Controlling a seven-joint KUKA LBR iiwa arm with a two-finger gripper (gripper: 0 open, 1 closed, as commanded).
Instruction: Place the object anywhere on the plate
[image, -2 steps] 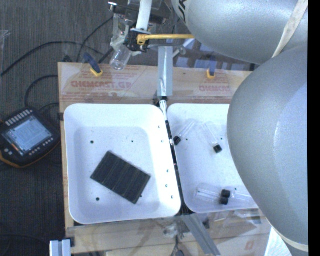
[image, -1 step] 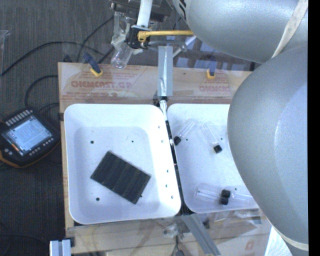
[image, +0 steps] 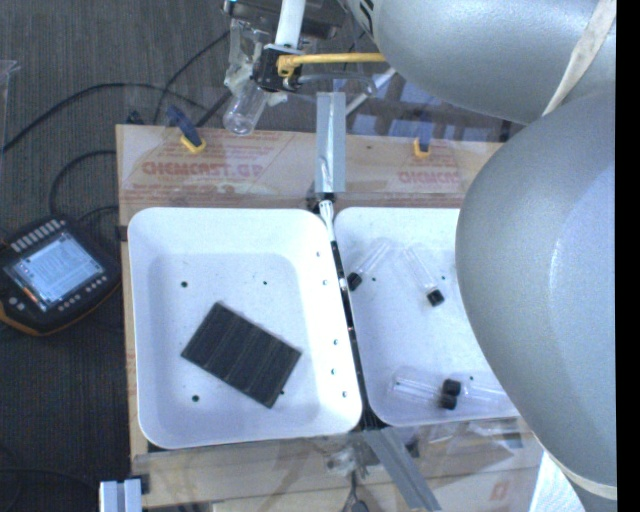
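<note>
A dark ribbed rectangular plate (image: 241, 355) lies tilted on the floor of the left white bin (image: 150, 300). My gripper (image: 246, 78) is high up, beyond the far edge of the bench and above the left bin's back side. A clear tube (image: 240, 108) with a rounded end hangs down between its fingers. In the right bin (image: 400, 330) lie several more clear tubes with black caps, one near the divider (image: 362, 266), one in the middle (image: 424, 276) and a pair at the front (image: 440, 392).
The arm's large grey body (image: 540, 260) covers the right side of the right bin. A metal rail (image: 330, 140) stands behind the seam between the bins. A teach pendant (image: 50, 275) rests on the floor at the left.
</note>
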